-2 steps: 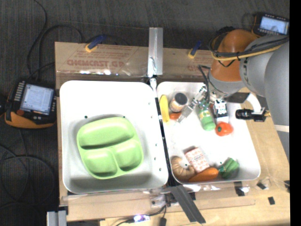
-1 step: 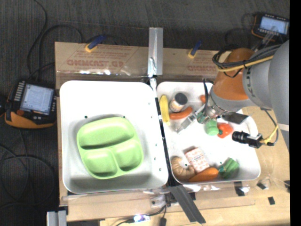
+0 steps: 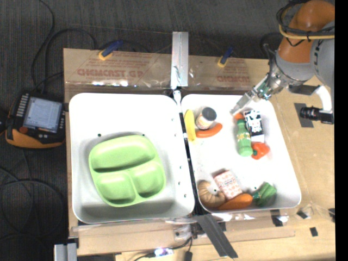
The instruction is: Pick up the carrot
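Gripper (image 3: 239,107) of the grey arm hangs over the upper part of the right bin (image 3: 285,162), reaching in from about 2 o'clock, and I cannot tell how it is set. It holds nothing that I can see. The carrot (image 3: 236,202) lies at the bottom edge of this bin, at about 6 o'clock, well apart from the gripper. It is orange and long, lying almost flat, with a green leafy piece (image 3: 265,193) at its right end. It touches a small pink and white box (image 3: 228,184), which lies just above it, and a brown round thing, maybe a bread roll (image 3: 207,193), at its left end. Near the gripper, just below it, a green bottle (image 3: 243,139) lies beside a small black and white box (image 3: 254,125), and a red-orange piece (image 3: 261,150) is at their lower end. At about 10 o'clock in the same bin a yellow banana (image 3: 189,124) lies along the left wall, and next to it stands a small round jar (image 3: 206,117) with another orange piece (image 3: 211,130) under it. The left bin (image 3: 81,113) carries a light green tray with three compartments (image 3: 127,169). Both bins sit on the bench (image 3: 318,162), and a handheld control pad (image 3: 37,118) lies at 9 o'clock, outside the bench.
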Controlling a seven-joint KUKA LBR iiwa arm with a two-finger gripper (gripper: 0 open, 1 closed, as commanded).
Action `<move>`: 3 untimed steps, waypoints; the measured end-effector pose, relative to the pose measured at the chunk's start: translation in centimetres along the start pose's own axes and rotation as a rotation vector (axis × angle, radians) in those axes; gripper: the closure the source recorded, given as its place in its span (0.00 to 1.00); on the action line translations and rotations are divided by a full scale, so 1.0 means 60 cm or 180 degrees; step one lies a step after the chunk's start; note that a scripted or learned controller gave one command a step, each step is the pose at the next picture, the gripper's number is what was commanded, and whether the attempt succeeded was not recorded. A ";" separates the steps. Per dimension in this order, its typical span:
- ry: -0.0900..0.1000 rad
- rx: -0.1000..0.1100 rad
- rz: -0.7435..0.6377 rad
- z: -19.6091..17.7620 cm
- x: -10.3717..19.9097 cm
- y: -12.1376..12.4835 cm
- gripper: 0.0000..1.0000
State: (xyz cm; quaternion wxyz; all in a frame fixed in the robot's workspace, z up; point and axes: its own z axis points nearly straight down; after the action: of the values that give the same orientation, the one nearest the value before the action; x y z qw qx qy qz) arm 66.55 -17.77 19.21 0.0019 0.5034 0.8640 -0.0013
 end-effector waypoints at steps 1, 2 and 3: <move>0.0003 0.0001 -0.0915 0.075 0.001 0.008 0.00; -0.0014 -0.0015 -0.1443 0.173 0.072 -0.011 0.00; -0.0035 -0.0037 -0.1443 0.151 0.071 -0.007 1.00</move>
State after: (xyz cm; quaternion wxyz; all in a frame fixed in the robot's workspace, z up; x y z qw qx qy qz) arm 64.11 -14.31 10.15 0.0092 0.2964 0.9550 0.0004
